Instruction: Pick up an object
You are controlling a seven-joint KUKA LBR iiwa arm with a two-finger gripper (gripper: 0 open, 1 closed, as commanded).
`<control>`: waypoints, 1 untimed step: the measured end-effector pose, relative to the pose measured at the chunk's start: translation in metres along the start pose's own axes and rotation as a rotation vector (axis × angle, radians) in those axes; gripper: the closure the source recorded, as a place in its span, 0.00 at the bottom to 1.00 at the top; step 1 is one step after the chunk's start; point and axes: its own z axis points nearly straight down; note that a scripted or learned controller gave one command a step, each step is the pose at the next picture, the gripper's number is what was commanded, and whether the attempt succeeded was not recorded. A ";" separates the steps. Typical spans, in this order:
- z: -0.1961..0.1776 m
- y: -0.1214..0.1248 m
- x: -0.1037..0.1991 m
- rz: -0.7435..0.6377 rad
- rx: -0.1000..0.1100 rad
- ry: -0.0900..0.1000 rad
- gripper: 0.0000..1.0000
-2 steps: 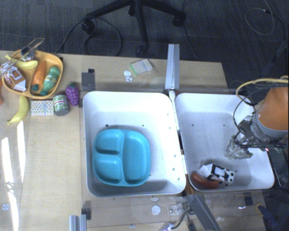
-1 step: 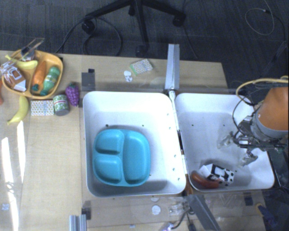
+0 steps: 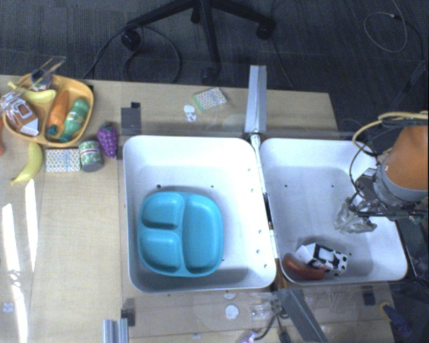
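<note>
- The camera view looks down on a wooden bench (image 3: 74, 254) bearing two shallow white bins side by side, the left bin (image 3: 134, 221) and the right bin (image 3: 295, 161).
- A grey metal post (image 3: 256, 100) stands at the far end of the seam between the two bins.
- In the left bin lies a light blue divided plate (image 3: 179, 232) with three compartments, resting toward the near side of that bin.
- In the right bin, at its near edge, lie a reddish-brown sausage-shaped toy (image 3: 303, 269) and, touching it on its right, a small black-and-white carton (image 3: 327, 257).
- The arm (image 3: 410, 167), with its orange band, reaches in from the right over the right bin's right side.
- The gripper (image 3: 354, 220) points down and left over the bin floor, well apart from the carton and the sausage toy; whether it is apart or together I cannot tell, and nothing shows held in it.
- On the bench's far left sits a yellow bowl (image 3: 82, 94) of toy food, including a banana, an orange piece and a green one.
- Just near that bowl lie a second banana (image 3: 29, 166), a small patterned box (image 3: 62, 161), a small can (image 3: 90, 155) and a purple grape bunch (image 3: 108, 139).
- A small patterned packet (image 3: 210, 99) lies on the bench beyond the left bin.
- Beyond the bench, a black chair base (image 3: 201, 20) stands on the dark floor.
</note>
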 end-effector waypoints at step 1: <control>0.014 0.048 -0.008 0.527 0.010 0.000 1.00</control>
